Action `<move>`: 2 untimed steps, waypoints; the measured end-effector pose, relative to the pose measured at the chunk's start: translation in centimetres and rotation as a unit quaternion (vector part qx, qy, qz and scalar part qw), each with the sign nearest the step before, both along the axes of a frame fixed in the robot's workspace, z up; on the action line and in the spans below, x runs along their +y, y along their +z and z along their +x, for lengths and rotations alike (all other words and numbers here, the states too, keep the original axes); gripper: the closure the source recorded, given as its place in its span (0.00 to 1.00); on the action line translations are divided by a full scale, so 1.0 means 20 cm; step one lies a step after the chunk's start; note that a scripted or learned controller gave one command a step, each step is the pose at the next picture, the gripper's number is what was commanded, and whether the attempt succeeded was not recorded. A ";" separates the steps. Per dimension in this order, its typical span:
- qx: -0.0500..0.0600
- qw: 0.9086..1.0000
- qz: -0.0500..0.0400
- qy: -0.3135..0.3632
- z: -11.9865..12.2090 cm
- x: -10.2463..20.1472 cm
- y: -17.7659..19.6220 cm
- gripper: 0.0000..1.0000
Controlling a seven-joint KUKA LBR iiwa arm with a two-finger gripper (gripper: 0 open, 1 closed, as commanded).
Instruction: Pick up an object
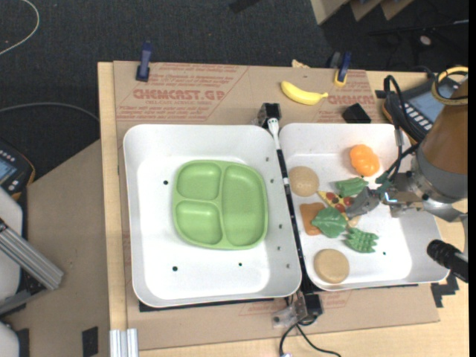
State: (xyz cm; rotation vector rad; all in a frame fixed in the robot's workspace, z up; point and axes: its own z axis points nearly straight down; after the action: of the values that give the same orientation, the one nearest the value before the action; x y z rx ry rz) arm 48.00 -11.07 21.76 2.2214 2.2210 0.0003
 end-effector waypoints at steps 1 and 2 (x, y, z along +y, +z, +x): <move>0.005 1.000 0.001 -0.001 -0.02 -0.04 -0.52 0.00; -0.005 1.000 -0.002 0.001 0.48 0.05 -0.65 0.00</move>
State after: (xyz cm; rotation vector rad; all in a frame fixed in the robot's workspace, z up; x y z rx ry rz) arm 57.55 -10.06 8.85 2.2110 2.2164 0.0062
